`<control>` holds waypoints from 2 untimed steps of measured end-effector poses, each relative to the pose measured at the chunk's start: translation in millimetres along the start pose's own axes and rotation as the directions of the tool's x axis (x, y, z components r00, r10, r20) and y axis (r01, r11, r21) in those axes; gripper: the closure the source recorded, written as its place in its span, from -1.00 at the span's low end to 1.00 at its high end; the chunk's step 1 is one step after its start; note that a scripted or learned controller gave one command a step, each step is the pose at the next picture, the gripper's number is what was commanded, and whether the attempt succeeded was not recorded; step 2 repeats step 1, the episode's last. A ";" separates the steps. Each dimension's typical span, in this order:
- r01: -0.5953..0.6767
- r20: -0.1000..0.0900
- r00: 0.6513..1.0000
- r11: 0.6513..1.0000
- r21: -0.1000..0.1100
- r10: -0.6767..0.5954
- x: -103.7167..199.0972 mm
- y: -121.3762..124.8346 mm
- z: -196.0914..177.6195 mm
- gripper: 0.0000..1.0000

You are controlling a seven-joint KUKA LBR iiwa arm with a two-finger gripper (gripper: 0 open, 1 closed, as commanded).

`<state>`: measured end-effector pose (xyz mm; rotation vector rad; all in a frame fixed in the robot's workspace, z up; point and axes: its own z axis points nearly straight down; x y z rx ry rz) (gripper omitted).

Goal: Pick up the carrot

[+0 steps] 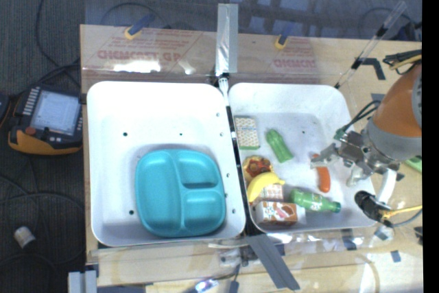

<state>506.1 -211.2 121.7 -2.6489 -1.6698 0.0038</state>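
The counter (171,51) stands on dark grey carpet and carries two shallow white bins side by side, their inner walls touching along the centre line. The left bin (116,113) holds a teal divided tray (180,193) in its near half; its far half is bare white floor. The right bin (302,103) holds the carrot (324,179), lying on the bin floor towards the right wall, with bare floor on its far side. Near the bin's front wall lie a green bottle (314,202), a banana (262,184) and a brown packet (278,213), crowded together. A green pickle-shaped item (278,145) and a cracker packet (247,132) lie nearer the centre divider. The gripper (346,160) sits just right of the carrot, above the right wall; whether its fingers are spread or closed cannot be determined. Nothing is seen between them.
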 end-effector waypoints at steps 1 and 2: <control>-0.302 0.005 0.953 0.953 -0.007 0.302 -13.7 -20.1 -66.1 -1.00; -0.302 0.005 0.953 0.953 -0.007 0.302 -13.7 -20.1 -66.1 -1.00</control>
